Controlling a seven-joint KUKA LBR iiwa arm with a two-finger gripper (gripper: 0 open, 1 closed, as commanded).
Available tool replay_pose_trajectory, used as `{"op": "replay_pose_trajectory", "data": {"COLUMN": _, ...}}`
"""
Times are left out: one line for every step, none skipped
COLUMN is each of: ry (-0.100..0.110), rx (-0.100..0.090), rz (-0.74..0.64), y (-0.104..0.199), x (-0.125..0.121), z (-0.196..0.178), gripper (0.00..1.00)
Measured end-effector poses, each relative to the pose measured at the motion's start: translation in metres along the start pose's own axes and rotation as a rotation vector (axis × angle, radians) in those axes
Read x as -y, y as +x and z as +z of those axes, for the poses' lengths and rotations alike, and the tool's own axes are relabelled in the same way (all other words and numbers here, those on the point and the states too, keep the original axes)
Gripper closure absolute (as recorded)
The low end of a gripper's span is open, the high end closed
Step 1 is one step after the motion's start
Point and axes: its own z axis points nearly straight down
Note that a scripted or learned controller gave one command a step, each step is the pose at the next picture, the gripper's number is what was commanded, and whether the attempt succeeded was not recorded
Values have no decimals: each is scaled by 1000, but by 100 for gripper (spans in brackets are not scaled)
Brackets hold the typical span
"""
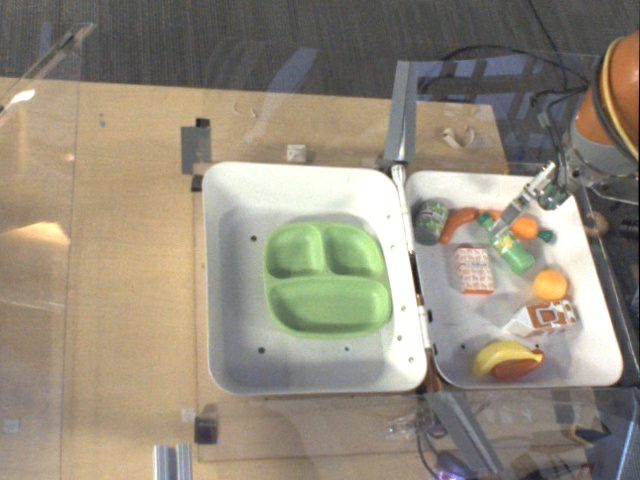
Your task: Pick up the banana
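The yellow banana [501, 354] lies near the front edge of the right bin [600, 363], resting against a red item [518, 371]. My gripper [524, 206] hangs over the back of that bin, well behind the banana and just above a green bottle [513, 252] and a small orange piece [525, 228]. Nothing shows between it and the banana but other toys.
The right bin also holds a dark round can [432, 220], an orange-red carrot shape [460, 224], a red-and-white packet [473, 269], an orange fruit [550, 284] and a small carton [551, 317]. A green divided plate [326, 277] sits in the left bin [230, 348].
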Motion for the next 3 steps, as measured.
{"op": "replay_pose_trajectory", "data": {"ry": 0, "rx": -2, "rz": -275, "y": 88, "x": 66, "z": 1, "gripper": 0}}
{"op": "replay_pose_trajectory", "data": {"ry": -1, "rx": 1, "rz": -414, "y": 101, "x": 98, "z": -65, "gripper": 0}}
{"op": "replay_pose_trajectory", "data": {"ry": 0, "rx": -4, "rz": -446, "y": 147, "x": 72, "z": 11, "gripper": 0}}
